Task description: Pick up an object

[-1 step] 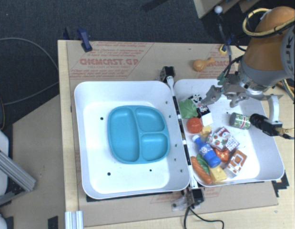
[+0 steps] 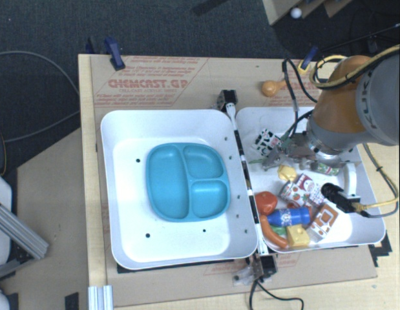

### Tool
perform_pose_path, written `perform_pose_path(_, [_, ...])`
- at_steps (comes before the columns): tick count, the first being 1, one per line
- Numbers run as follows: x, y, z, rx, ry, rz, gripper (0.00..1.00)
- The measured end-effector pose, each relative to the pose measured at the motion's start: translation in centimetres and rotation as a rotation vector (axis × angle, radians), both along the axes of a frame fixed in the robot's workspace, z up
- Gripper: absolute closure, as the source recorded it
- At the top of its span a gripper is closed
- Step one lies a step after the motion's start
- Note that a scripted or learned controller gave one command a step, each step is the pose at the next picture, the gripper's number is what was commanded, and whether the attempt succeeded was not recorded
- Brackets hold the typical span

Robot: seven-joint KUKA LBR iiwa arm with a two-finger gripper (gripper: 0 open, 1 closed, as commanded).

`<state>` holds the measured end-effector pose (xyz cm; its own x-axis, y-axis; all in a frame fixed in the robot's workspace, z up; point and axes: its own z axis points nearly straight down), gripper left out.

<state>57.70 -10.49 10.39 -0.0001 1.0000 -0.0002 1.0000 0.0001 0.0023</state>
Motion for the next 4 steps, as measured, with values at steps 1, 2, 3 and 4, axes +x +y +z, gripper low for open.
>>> perform_pose_path(1, [0.0,0.0,1.0,0.000,-0.001,-0.001,1.00])
perform_pose_path(2, [0.0,0.0,0.9,0.000,0.000,-0.001,0.00])
perform_pose_path(3, [-1.6,-2.0,-1.9,-0.001,0.000,-0.001,0.00])
perform_pose_path(4, [-5.3,-2.2,-2.0,0.001,0.004,-0.001,0.00])
